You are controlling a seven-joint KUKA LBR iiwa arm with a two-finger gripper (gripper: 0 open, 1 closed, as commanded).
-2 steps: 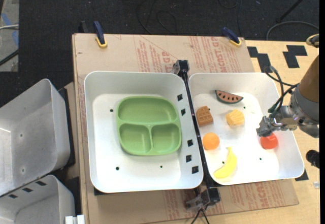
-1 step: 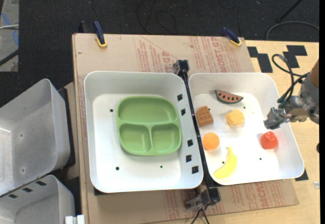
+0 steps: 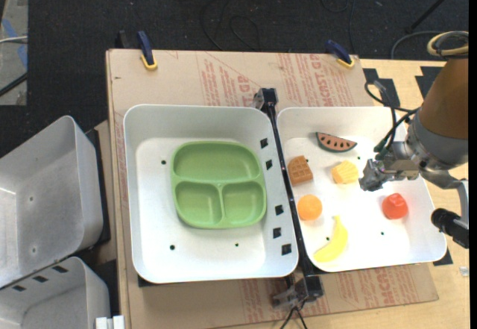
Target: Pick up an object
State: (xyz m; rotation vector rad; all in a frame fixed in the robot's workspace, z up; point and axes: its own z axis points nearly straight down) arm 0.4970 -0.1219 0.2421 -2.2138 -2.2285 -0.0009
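White plastic forms both bins on the table (image 3: 194, 305), which is covered with brown cardboard. The right bin (image 3: 425, 249) has the gripper (image 3: 370, 177) over it, dark and small in this view, hanging low above the bin floor at the end of the grey arm (image 3: 447, 118) that comes in from the right; whether it is spread or pressed together cannot be told, and nothing is seen pinched in it. Five toy foods lie on the floor of this bin, and a sixth thing, a brown waffle-like block (image 3: 299, 169), sits further left of the gripper near the divider. Just left of the gripper, close to touching it, is a yellow cheese cube (image 3: 344, 172). Up and to the left of the gripper lies a watermelon slice (image 3: 335, 142), rind curved downward. Just right of and a little below the gripper is a red tomato-like piece (image 3: 395, 206). Below and left of the gripper rests an orange (image 3: 309, 207), and below that, toward the near edge, a banana (image 3: 333, 242) lying at a slant. All these things lie apart from one another. The left bin (image 3: 141, 171), well to the left of the gripper, holds a green tray (image 3: 219, 183) with three compartments, one wide one at the far side and two smaller ones nearer.
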